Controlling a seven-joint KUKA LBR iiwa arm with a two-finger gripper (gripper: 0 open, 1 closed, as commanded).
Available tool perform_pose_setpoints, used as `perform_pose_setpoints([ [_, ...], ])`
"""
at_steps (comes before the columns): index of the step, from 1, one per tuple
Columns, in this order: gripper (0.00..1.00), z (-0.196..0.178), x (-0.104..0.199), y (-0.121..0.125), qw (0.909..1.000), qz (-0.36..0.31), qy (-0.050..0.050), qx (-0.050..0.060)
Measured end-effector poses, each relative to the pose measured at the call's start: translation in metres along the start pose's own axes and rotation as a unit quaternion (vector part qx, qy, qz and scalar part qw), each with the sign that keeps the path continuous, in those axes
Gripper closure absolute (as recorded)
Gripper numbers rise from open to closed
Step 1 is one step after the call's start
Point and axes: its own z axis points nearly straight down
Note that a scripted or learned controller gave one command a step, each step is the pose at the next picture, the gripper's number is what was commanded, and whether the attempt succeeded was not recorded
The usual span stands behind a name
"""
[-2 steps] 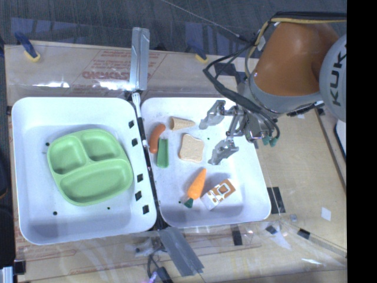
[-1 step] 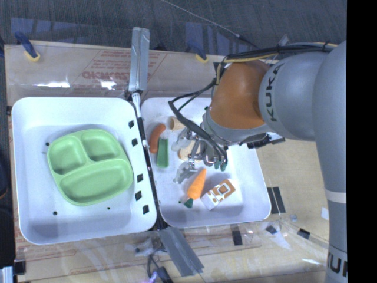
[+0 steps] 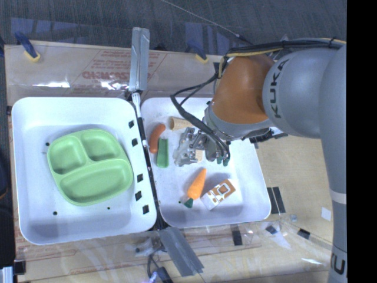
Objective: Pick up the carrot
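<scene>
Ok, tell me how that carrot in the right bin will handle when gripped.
The carrot looks like a rigid toy, so probably stiff and light. Its tapered, rounded body may slip or roll between the fingers. It lies close beside a small carton, which a grasp might nudge.

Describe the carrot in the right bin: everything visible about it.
The carrot is a small orange toy-like piece, smooth and apparently plastic, tapering, with a dark green stub at its lower-left end. It lies flat on the floor of the right bin, slanted so its orange end points up and right. Its lower part sits close beside a small orange-and-white box; whether they touch is unclear. The gripper hangs just above its upper end, not holding it.
</scene>
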Motion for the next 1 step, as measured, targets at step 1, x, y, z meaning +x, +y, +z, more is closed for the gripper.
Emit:
perform_pose_setpoints([
  [1,1.00,-0.0434,-0.0548,0.0969,0.9991,0.043,-0.002,-0.002],
])
